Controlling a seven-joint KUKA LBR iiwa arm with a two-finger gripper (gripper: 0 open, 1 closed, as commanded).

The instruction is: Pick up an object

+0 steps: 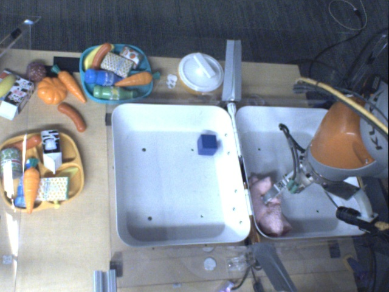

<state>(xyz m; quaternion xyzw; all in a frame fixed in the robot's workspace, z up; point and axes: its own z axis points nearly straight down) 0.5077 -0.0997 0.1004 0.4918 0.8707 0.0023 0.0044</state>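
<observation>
Gripper [275,193] hangs low in the right bin [304,123], at its left side, and I cannot tell its state. Just under it and to the left lies the pink soft thing [267,212], against the left wall of this bin, with its long axis running from far to near along the wall. The tip seems to be over the far end of it, perhaps touching; this is not clear. A blue block [208,143] sits in the left bin [158,218], well apart from the arm.
</observation>
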